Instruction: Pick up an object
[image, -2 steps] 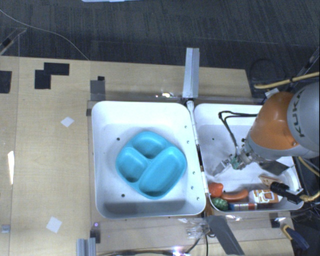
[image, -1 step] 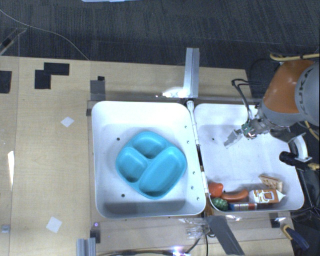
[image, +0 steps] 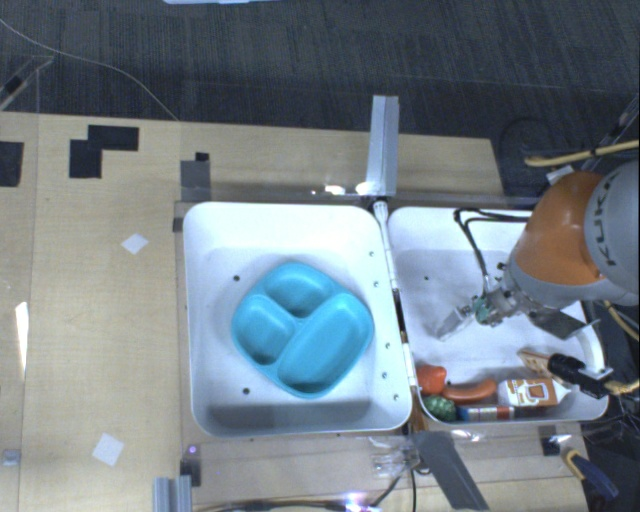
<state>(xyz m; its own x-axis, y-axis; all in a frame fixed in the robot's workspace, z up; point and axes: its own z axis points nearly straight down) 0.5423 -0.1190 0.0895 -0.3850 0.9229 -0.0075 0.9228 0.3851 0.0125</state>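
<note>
Hovering mid-bin over bare floor in the right shallow white bin (image: 440, 250), the two-finger gripper (image: 462, 318) holds nothing, fingers spread apart. Targets crowd the six o'clock wall: orange-red sausage-shaped toy (image: 466, 390), small labelled bottle (image: 530, 394). Probably slid downslope.

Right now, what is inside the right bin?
Along the near wall of the right bin lie an orange-red item, something green, a red sausage-like piece and a bottle. The arm covers the far right part.
</note>
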